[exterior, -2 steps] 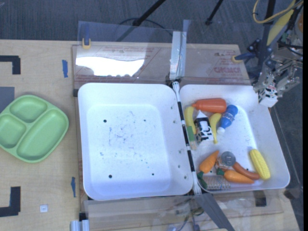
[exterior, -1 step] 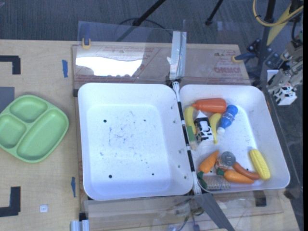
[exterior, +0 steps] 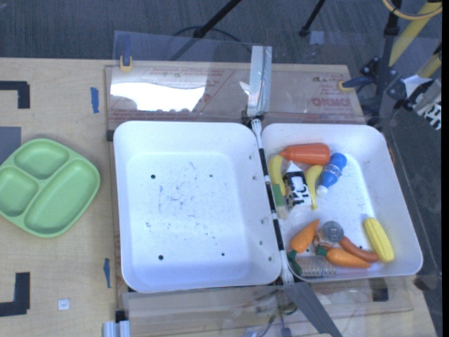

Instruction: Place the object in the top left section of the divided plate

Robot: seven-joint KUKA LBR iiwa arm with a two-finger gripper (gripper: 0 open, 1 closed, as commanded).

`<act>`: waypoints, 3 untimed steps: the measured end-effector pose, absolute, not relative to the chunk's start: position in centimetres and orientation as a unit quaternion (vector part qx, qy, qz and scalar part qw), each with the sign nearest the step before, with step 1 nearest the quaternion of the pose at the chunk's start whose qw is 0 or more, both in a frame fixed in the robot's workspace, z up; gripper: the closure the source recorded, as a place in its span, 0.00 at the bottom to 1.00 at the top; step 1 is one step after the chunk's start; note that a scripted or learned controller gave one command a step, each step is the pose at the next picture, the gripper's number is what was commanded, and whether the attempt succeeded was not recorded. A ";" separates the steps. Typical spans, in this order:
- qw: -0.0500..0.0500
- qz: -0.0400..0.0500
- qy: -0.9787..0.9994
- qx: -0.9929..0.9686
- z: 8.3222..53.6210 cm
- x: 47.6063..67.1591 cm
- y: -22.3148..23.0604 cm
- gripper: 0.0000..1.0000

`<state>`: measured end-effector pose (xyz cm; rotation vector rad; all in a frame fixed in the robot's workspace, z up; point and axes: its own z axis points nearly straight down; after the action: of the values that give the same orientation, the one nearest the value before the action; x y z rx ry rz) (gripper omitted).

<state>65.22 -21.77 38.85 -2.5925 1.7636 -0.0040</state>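
A light green divided plate (exterior: 48,187) lies on the wooden bench at the far left, outside the bins. Its top left section (exterior: 41,158) is a small rounded well; a second small well (exterior: 14,188) and a long well (exterior: 64,195) sit beside it. The right bin (exterior: 400,188) holds several toy items: an orange sausage shape (exterior: 305,152), a blue bottle (exterior: 331,172), a yellow banana (exterior: 276,170), a black and white piece (exterior: 296,188), a corn cob (exterior: 379,239), two carrots (exterior: 304,236) (exterior: 349,257) and a grey disc (exterior: 331,230).
The left bin (exterior: 186,202) lies between the plate and the toys, its floor faintly scuffed with blue marks. A clear plastic panel (exterior: 182,69) stands behind the bins. Tripod legs and a yellow cable (exterior: 410,20) are at the upper right. Black tape marks (exterior: 17,93) dot the bench.
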 end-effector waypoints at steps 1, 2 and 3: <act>0.003 -0.001 0.441 -0.897 43.5 63.6 -20.6 1.00; 0.002 -0.002 0.238 -0.971 43.5 63.3 -19.0 1.00; 0.002 -0.001 0.099 -0.995 43.4 65.8 -19.8 1.00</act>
<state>65.78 -19.81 43.45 -3.1220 0.3091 -0.0045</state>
